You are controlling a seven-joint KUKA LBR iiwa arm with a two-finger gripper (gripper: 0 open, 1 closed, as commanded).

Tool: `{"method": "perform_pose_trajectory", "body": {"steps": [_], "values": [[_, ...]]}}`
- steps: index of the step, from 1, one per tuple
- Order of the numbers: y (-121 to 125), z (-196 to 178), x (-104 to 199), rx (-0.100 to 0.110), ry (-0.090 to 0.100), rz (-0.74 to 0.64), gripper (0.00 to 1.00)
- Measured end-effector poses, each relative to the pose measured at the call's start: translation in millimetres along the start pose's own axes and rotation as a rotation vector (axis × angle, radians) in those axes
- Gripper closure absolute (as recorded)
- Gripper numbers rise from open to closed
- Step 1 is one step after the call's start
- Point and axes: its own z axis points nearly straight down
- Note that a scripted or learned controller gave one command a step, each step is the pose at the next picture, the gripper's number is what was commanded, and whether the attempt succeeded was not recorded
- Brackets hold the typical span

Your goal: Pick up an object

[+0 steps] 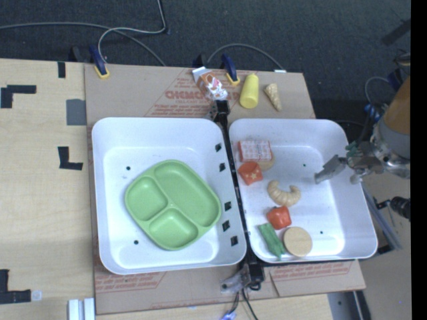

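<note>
My gripper point(339, 176) hangs over the right side of the right bin point(333, 133), open, with nothing between its fingers. One grey finger point(327, 171) points left toward the bin's middle. The objects lie to its left and apart from it: a tan croissant point(283, 193), a red pepper point(279, 217), a round tan cookie point(297, 241), a green vegetable point(269, 239), an orange-red tomato point(249, 173) and a pink-and-white box point(255, 149).
The left bin point(107, 139) holds a green divided plate point(172, 204). Behind the bins on the cardboard lie a small carton point(210, 84), a yellow bottle point(249, 91) and an ice cream cone point(273, 96). Black clips line the wall between the bins.
</note>
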Motion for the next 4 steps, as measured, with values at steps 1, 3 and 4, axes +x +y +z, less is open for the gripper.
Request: {"method": "perform_pose_trajectory", "body": {"steps": [1,3,4], "values": [[-24,89,67,0.001,0.002,-0.001,0.00],[34,114,111,-0.004,0.000,-0.002,1.00],[34,25,181,-0.001,0.000,-0.001,1.00]]}}
